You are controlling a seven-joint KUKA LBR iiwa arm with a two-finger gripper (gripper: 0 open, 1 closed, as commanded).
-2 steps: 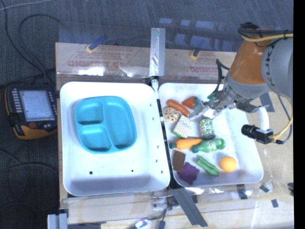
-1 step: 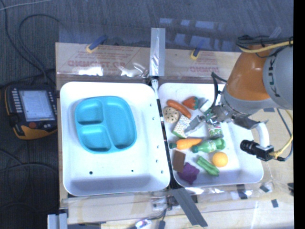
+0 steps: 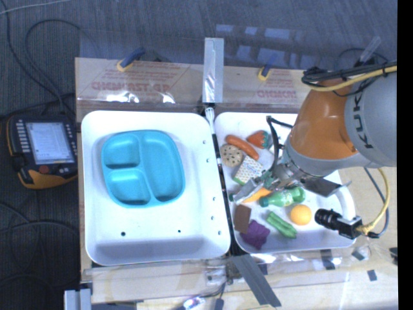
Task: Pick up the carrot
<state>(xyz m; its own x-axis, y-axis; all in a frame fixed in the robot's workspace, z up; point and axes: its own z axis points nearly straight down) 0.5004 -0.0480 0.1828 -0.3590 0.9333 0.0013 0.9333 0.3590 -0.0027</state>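
Robotics lab. Industrial arm at 3 o'clock over bench with two white bins; teach pendant at 9 o'clock on grey carpet; loose cables at 10 o'clock.

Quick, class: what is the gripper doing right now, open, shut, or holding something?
Gripper: low in the right bin among the toy food, by the carrot; open or shut cannot be told.

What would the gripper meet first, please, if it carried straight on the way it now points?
The gripper points down and toward the left bin. First in line is probably the orange carrot beneath it, among the toy food in the right bin, though depth is unclear.
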